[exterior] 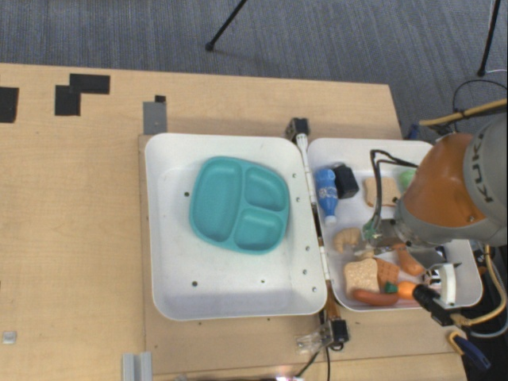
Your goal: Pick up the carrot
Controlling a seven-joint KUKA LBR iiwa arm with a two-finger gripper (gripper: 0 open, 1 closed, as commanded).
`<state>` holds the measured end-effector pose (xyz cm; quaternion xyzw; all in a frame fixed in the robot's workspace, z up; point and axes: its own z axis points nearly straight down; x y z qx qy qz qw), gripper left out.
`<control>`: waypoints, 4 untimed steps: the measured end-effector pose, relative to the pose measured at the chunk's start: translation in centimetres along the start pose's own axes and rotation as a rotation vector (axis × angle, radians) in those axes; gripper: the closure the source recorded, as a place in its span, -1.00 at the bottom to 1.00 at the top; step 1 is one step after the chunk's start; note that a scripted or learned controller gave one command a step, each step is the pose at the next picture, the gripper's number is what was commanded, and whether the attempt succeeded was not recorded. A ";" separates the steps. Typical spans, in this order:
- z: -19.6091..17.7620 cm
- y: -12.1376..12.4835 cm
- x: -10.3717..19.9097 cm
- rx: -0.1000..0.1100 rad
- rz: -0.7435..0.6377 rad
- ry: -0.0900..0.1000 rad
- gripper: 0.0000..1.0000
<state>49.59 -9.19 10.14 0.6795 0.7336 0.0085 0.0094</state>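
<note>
Reaching into the right bin (pixel 468 288), the gripper (pixel 379 240) hovers over the carrot (pixel 388 272), which lies unlifted near the bin's front edge; the grasp remains undone, its grip state unclear.

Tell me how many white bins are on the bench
2. The left bin holds a teal divided plate. The right bin sits against it, holding the food items, with the arm over it, so part of that bin is hidden.

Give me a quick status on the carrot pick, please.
Gripper low in the right bin, grip unclear. Carrot lying in the bin, not lifted. Sausage and bread slice crowd it.
</note>
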 end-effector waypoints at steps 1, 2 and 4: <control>-8.5 0.2 9.1 0.019 0.221 0.003 1.00; -8.3 0.5 15.3 0.027 0.562 -0.002 1.00; -25.0 4.4 12.3 0.015 0.649 -0.004 1.00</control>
